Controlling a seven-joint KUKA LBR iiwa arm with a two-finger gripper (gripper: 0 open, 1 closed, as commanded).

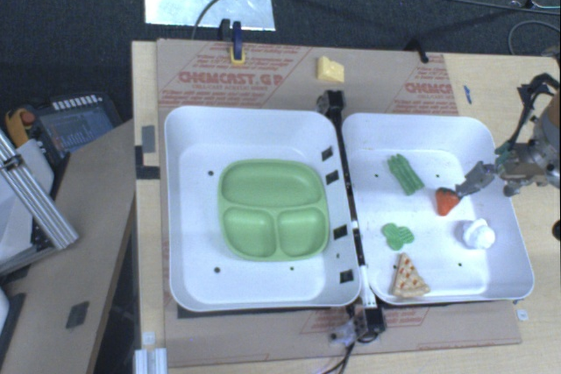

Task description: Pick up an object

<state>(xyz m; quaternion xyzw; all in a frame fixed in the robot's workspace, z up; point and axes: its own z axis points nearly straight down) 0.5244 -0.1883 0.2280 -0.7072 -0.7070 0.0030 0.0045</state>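
At right of frame, the grey two-finger gripper [469, 182] sits just above the small red-orange toy strawberry [447, 202] in the right white bin [504, 155]; finger spacing unclear.

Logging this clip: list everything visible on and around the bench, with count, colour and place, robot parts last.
white bins: 2, white, side by side on the bench
divided plate: 1, light green, centre of left bin
green ridged piece: 1, green, upper middle of right bin
red-orange piece: 1, red-orange, right bin, at the gripper tip
small green piece: 1, green, middle of right bin
white piece: 1, white, right side of right bin
pizza slice toy: 1, tan with red dots, front of right bin
yellow block: 1, yellow, on the board behind the bins
gripper: 1, grey, over the right bin's right side
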